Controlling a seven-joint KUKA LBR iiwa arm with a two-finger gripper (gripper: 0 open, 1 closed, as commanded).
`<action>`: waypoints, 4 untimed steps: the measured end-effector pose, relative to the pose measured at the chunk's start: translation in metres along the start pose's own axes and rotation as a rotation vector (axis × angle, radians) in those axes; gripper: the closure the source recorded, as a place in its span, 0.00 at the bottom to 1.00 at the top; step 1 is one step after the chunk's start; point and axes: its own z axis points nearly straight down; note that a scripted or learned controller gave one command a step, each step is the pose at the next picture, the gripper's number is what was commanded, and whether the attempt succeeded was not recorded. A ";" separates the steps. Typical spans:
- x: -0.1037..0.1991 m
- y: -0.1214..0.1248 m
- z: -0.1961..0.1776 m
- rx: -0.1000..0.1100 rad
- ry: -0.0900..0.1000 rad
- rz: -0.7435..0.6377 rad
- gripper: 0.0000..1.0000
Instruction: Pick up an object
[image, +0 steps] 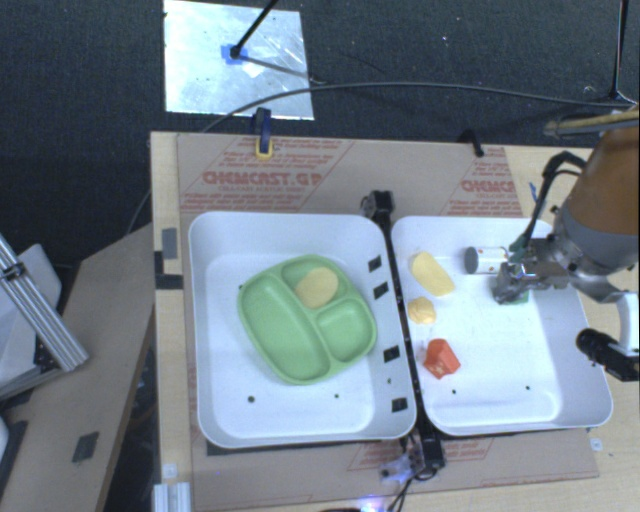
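Note:
The right bin holds a pale yellow block, a small yellow lump, an orange-red piece and a grey-and-white cylinder lying on its side. My gripper hangs low over the right bin, just right of and slightly below the cylinder. The wrist hides the fingers from this angle. Nothing is visibly held.
The left bin carries a green divided plate with a yellow food piece in its upper compartment. Black clips run along the seam between the bins. The arm's orange band is at the right edge.

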 end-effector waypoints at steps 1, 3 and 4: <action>0.047 0.011 0.012 0.002 0.001 0.001 1.00; 0.141 0.050 0.013 0.001 0.001 0.000 1.00; 0.196 0.068 0.008 0.000 0.002 0.000 1.00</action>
